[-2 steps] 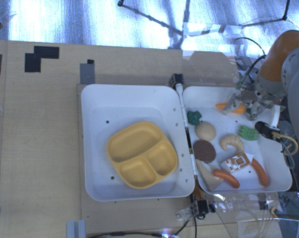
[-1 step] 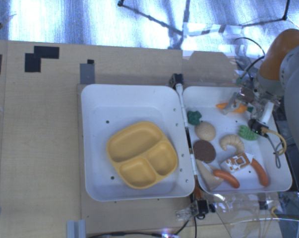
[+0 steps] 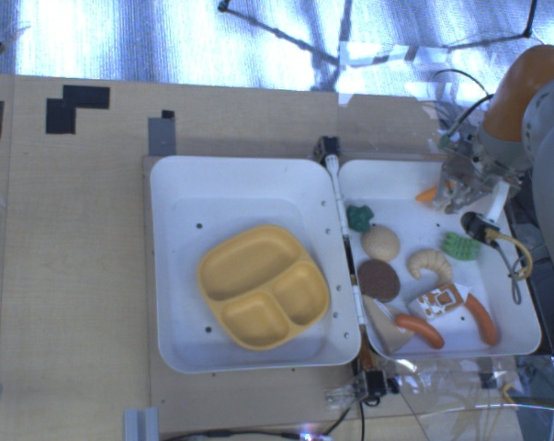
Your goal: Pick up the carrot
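The carrot (image 3: 427, 194) is a small orange piece at the back of the right bin (image 3: 401, 189), close to its far wall. My gripper (image 3: 457, 194) is low over that back right corner, directly to the right of the carrot and right up against it. Most of the carrot is covered by the gripper, leaving just its left tip in sight. Whether it sits inside the grip is not clear from this angle.
In the right bin lie a green broccoli piece (image 3: 358, 216), a beige bun (image 3: 380, 243), a croissant (image 3: 428, 263), a brown disc (image 3: 378, 280), a green item (image 3: 460, 245), two sausages (image 3: 419, 330) and a small carton (image 3: 439, 301). The left bin (image 3: 180, 246) holds a yellow divided plate (image 3: 263, 286).
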`<state>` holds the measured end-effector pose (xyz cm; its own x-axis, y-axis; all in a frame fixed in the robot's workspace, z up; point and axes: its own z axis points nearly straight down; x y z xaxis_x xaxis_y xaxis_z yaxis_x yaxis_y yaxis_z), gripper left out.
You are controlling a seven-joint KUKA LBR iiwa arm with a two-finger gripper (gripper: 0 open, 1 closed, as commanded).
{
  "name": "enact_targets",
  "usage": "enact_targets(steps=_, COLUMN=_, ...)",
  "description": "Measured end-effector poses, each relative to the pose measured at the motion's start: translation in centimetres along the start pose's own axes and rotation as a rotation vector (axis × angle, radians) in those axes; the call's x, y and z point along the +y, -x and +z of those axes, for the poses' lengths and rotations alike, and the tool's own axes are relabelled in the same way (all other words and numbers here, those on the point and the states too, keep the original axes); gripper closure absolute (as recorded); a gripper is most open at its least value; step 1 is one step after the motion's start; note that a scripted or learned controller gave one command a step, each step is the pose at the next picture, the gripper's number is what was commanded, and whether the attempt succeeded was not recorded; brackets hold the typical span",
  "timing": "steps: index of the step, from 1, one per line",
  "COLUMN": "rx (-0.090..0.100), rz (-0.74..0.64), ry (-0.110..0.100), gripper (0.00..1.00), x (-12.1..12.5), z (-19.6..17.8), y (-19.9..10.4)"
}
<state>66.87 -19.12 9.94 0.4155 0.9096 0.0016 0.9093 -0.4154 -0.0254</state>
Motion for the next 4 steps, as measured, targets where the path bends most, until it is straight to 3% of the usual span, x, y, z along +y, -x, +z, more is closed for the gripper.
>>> enact_targets(steps=1, rx=-0.01, rz=-0.001, ry=-0.024, gripper=0.0, x=-0.4, z=0.4, y=0.4)
enact_targets(steps=2, rx=-0.009, rz=0.272, ry=-0.046, gripper=0.0, x=-0.8, z=1.3, y=0.2)
enact_targets(steps=3, rx=0.001, rz=0.268, ry=-0.006, gripper=1.0, x=-0.2, z=-0.1, y=-0.2)
enact_targets(steps=4, rx=0.001, rz=0.266, ry=-0.006, gripper=0.0, x=-0.2, z=-0.1, y=-0.2)
